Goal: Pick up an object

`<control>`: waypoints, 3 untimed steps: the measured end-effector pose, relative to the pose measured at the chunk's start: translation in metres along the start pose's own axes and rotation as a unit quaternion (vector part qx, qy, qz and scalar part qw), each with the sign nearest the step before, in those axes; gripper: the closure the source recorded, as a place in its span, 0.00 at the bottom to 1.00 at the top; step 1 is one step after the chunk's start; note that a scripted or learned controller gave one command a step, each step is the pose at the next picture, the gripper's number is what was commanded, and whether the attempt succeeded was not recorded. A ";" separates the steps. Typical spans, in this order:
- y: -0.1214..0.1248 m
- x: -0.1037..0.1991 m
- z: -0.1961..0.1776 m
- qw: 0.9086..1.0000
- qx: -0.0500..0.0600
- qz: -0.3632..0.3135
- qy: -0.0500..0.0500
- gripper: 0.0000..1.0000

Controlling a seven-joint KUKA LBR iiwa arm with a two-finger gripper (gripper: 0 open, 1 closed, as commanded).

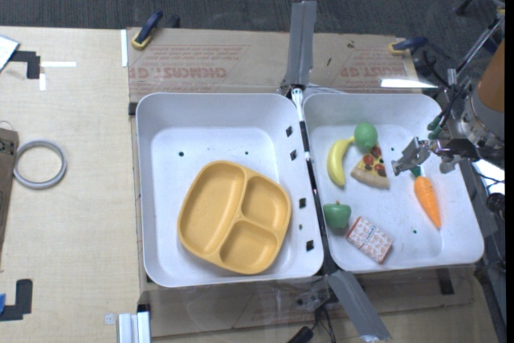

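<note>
The right bin (450, 253) holds several toy foods: a yellow banana (339, 161), a green round fruit (365, 134), a pizza slice (371, 169), an orange carrot (428, 202), a green pepper (336, 214) and a red-and-white patterned box (369, 239). My gripper (426, 162) hangs over the right side of this bin, just above the carrot's leafy top and to the right of the pizza slice. Its fingers stand open, with nothing held between them.
A yellow divided plate (234, 217) lies in the left bin (152, 173). A roll of tape (38, 164) rests on the wooden bench at far left. Blue clamps (147, 29) pin the cardboard behind the bins. A grey divider bar (300, 44) runs between them.
</note>
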State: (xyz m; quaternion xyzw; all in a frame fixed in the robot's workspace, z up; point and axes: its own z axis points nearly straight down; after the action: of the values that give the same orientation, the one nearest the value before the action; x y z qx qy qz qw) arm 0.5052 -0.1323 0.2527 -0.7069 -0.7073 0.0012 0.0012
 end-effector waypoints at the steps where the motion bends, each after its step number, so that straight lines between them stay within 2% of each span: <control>1: 0.005 -0.030 0.121 1.000 0.000 0.012 0.000 0.00; 2: -0.001 -0.064 0.155 0.999 -0.003 0.031 0.008 0.00; 3: 0.000 -0.067 0.146 0.999 -0.006 0.033 0.004 1.00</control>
State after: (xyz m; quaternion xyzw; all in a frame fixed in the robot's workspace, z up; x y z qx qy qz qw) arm 0.5044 -0.1989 0.1068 -0.7299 -0.6836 -0.0056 -0.0006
